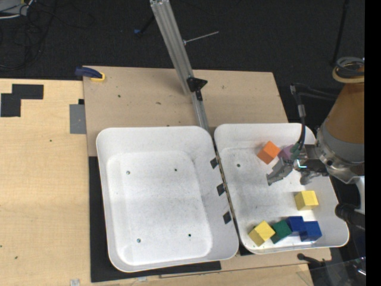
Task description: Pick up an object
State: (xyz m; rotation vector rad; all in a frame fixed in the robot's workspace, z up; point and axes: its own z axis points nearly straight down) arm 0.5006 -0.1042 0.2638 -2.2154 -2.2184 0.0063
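I'm seeing the gripper [278,173] hovering in the right bin [250,137] beside the orange block [268,152]; I cannot tell its jaws' state.

We look down from one fixed camera above the pale wooden bench [178,100], slanted, far enough back to take in both shallow white plastic bins [158,255] side by side. The grey, orange-banded robot arm [345,130] enters at our right edge.
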